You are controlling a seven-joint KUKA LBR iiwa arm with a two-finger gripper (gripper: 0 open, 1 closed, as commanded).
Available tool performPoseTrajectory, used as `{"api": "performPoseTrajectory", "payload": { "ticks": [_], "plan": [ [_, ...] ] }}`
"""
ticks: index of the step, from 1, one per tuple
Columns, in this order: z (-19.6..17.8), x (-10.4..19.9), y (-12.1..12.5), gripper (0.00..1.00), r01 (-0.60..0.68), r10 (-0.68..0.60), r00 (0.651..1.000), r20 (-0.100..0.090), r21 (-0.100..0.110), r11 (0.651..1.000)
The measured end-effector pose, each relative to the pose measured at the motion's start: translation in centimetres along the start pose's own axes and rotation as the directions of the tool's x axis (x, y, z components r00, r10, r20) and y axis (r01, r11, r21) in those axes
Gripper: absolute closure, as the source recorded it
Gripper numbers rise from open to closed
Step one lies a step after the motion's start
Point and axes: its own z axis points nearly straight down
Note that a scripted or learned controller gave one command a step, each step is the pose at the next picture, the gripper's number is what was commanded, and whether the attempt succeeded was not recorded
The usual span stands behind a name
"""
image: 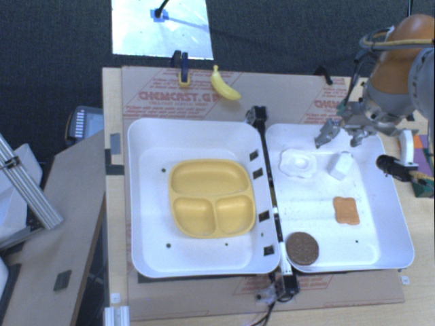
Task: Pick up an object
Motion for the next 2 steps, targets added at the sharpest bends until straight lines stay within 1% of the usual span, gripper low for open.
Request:
{"api": "performPoseTrajectory", "payload": {
  "ticks": [1,2],
  "plan": [
    [-0.9,0.0,0.3,0.0,0.002,-0.002,1.0,0.002,-0.014,1.0],
    [5.3,0.4,0.3,0.0,0.004,-0.004,1.0,0.001,-0.01,1.0]
  ]
}}
